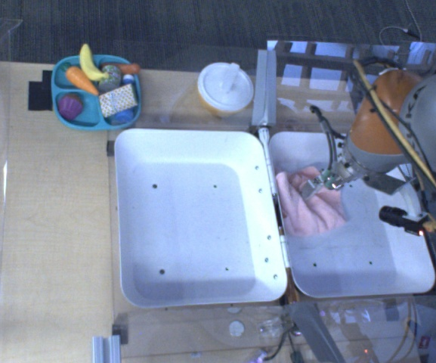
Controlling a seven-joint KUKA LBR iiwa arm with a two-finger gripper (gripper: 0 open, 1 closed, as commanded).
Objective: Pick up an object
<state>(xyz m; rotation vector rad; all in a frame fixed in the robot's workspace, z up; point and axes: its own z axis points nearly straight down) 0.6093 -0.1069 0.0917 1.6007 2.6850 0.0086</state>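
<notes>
Gripper [322, 181] down in the right bin [376, 278], its tip pressed into the upper right edge of a pink cloth [308, 206]; whether it is clenched, released or has any fabric pinched cannot be told from this height, since the tip is small and partly lost against the folds.

Cloth lies crumpled against the right bin's left wall, just past the divider from the left bin [195, 210]. Most of its bulk spreads down and to the left of the gripper, away from the arm [380, 119], which comes in from the right with its orange band above the wrist. Its long axis runs roughly top to bottom along the wall, tilting slightly toward the bin's middle at the lower end.

That placement is what the pick depends on, in this writer's judgement: the tool meets the cloth at its near upper corner, not its centre, so a lift would carry only what that corner offers, with the rest hanging below and to the left. A thin pinch of soft fabric could slip free.

Beyond the bins, a blue tray [63, 119] of toy food and a white lid [226, 87] sit on the bench, well apart from the work.
</notes>
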